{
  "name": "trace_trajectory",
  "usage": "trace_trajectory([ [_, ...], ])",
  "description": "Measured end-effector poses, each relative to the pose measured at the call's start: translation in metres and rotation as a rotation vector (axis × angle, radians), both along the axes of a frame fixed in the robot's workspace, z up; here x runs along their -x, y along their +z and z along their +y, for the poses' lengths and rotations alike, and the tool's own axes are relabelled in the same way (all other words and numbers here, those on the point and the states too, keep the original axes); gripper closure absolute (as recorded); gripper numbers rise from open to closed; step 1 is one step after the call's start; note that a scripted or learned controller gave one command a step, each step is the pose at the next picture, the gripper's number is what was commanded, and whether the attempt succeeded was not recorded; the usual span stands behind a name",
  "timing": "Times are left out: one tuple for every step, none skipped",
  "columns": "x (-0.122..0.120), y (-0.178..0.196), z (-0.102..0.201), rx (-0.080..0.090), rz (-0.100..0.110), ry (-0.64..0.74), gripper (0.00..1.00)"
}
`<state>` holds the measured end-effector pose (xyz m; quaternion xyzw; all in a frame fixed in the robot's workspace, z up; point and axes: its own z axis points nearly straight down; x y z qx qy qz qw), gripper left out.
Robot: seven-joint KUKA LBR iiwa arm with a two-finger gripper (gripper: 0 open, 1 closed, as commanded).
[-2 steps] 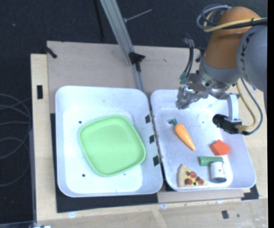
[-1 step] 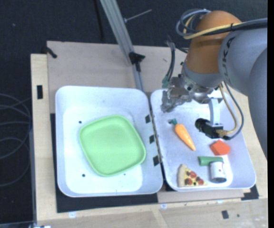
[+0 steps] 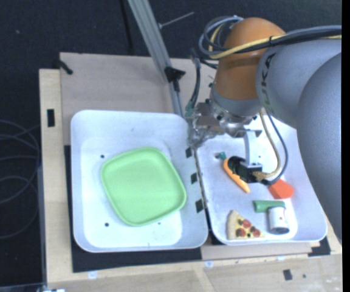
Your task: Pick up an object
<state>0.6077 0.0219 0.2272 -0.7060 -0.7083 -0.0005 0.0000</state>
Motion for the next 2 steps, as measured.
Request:
trace_trajectory([
  [0.0162, 0.0046, 0.0402, 0.0, -0.001, 0.0, 1.0],
  [0.016, 0.0043, 0.0383, 0.0, 0.0, -0.003, 0.0],
])
